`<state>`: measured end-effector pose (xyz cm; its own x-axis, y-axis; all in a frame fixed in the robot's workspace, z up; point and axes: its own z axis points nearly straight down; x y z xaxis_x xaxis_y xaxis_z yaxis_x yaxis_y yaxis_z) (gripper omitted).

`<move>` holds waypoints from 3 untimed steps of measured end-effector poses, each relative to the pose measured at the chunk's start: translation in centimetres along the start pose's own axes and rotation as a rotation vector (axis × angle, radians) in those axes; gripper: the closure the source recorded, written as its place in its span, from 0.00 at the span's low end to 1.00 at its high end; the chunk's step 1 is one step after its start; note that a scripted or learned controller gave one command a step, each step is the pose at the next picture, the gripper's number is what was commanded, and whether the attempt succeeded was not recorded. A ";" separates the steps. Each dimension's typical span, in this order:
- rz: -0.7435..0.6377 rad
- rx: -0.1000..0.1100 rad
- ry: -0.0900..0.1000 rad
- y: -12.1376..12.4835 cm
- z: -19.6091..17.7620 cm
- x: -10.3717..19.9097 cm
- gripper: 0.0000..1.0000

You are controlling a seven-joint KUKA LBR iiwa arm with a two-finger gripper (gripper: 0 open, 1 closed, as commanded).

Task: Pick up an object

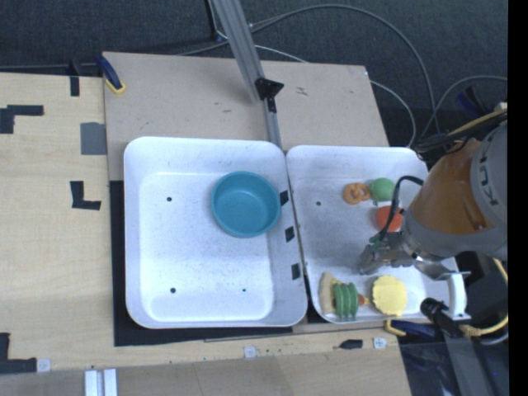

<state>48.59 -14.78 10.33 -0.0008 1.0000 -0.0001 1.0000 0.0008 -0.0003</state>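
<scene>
Nearest, along the right bin's (330, 180) front wall, lie a green piece (346, 299) and a yellow disc (389, 294); a grab there could jam against that wall. The gripper (375, 258) hangs just above them, and I cannot tell how it is set. Beyond, red (388, 217), green (381, 189) and orange (356, 193) bits crowd together. The left bin (165, 279), with its blue bowl (245, 204), has far more room.

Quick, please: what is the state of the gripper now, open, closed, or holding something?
Gripper: cannot be told; it is low in the right bin, above the yellow object, with nothing visibly held.
</scene>
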 end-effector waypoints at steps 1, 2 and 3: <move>0.000 -0.002 0.000 0.2 -4.3 0.6 1.00; 0.000 -0.003 0.000 0.3 -8.5 0.4 1.00; -0.001 -0.004 0.000 1.1 -13.2 0.9 1.00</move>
<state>49.71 -13.85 23.56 -0.0014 1.0000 -0.0006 1.0000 0.0014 0.0038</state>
